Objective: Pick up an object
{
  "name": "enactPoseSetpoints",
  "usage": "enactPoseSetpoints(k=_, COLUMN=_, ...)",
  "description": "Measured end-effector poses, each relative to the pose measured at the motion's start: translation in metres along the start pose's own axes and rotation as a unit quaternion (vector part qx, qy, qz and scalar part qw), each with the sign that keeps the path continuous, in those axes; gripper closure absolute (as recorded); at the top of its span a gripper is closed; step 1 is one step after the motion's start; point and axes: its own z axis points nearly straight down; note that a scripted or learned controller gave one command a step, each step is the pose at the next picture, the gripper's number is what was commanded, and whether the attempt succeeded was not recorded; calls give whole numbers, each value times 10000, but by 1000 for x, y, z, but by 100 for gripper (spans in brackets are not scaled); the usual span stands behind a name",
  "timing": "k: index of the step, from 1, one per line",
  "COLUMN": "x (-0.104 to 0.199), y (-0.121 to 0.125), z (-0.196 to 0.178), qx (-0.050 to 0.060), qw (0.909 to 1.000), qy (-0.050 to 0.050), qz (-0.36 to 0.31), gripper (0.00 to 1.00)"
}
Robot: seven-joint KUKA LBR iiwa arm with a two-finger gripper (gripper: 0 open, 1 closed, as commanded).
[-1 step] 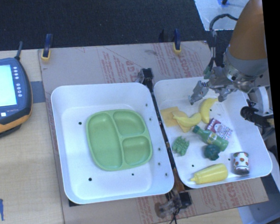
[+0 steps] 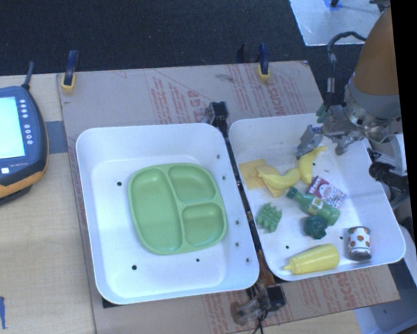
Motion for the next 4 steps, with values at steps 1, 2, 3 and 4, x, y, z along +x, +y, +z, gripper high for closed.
enactPoseSetpoints(k=1, x=5, y=16, z=92, qx=-8, qw=10000, qy=0, qz=-15, gripper=0)
enactPoseSetpoints(k=2, x=-3, y=-52, z=92, qx=-18, qw=10000, qy=2, qz=-7, gripper=0)
enactPoseSetpoints(k=3, x=14, y=-72, z=92, qx=-20, qw=10000, qy=5, qz=-2, gripper=0)
enactPoseSetpoints(k=4, x=0, y=12, z=91, qx=-30, qw=10000, qy=6, qz=8, gripper=0)
